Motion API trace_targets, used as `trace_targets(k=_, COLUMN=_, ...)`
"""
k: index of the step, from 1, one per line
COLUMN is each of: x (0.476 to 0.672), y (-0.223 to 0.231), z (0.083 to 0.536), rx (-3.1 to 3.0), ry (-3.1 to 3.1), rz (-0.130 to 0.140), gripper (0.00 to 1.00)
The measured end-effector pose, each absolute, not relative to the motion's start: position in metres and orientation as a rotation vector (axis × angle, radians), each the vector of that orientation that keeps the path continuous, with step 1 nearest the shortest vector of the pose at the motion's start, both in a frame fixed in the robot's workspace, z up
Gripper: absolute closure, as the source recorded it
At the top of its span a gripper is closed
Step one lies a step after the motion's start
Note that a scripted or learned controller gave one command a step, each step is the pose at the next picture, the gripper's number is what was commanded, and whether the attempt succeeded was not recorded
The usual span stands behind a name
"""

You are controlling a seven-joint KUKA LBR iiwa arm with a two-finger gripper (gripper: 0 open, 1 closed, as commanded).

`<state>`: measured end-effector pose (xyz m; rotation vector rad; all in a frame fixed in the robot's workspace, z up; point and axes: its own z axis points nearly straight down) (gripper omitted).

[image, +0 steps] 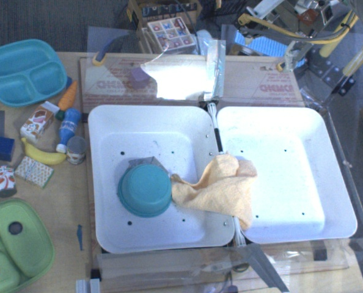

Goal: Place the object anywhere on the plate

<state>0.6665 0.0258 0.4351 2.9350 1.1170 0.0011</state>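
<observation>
A round teal dish (145, 190) sits in the left bin (108, 133), in its front half. A yellow cloth (221, 188) lies crumpled right beside the dish, touching its right rim. The cloth drapes over the divider between the two bins and reaches into the right bin (291, 163). A small grey flat piece (142, 162) pokes out from behind the dish. Part of the arm (310, 17), with yellow cables, is at the top right, well back from both bins.
Left of the bins lie a teal divided tray (25, 72), a banana (42, 153), small cartons and cans, and a green tray (13, 243). Cardboard (187, 81) lies behind the bins.
</observation>
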Motion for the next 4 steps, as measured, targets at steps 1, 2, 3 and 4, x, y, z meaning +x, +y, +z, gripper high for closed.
trace_targets(k=1, x=0.6665, y=0.0258, z=0.4351, rx=2.935, ry=1.117, rz=0.001, gripper=0.0)
trace_targets(k=2, x=0.6665, y=0.0258, z=0.4351, rx=2.935, ry=1.117, rz=0.001, gripper=0.0)
trace_targets(k=3, x=0.6665, y=0.0258, z=0.4351, rx=2.935, ry=1.116, rz=0.001, gripper=0.0)
trace_targets(k=4, x=0.6665, y=0.0258, z=0.4351, rx=2.935, ry=1.116, rz=0.001, gripper=0.0)
